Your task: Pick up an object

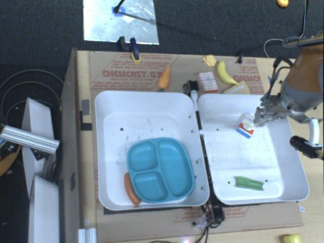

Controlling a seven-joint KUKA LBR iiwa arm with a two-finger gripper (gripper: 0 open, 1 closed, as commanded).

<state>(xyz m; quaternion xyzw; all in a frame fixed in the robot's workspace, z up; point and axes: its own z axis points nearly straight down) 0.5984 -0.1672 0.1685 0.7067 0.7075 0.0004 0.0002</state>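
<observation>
A small white carton (246, 127) with red and blue print lies tilted in the upper part of the right bin (293, 186). My gripper (260, 116) hangs at the carton's upper right corner, touching or nearly touching it; the wrist hides the contact. A green pod-shaped object (249, 183) lies near the front of the same bin. In the left bin (109, 135) a blue divided plate (160, 169) sits toward the front, with an orange sausage (131, 188) beside its left edge.
Behind the bins on the cardboard lie a carrot (164, 77), a small pink box (207, 81), a banana (226, 74) and a yellow toy (209, 60). A black divider clip (192, 88) sits between the bins. The arm's grey body (304, 92) overhangs the right bin's right edge.
</observation>
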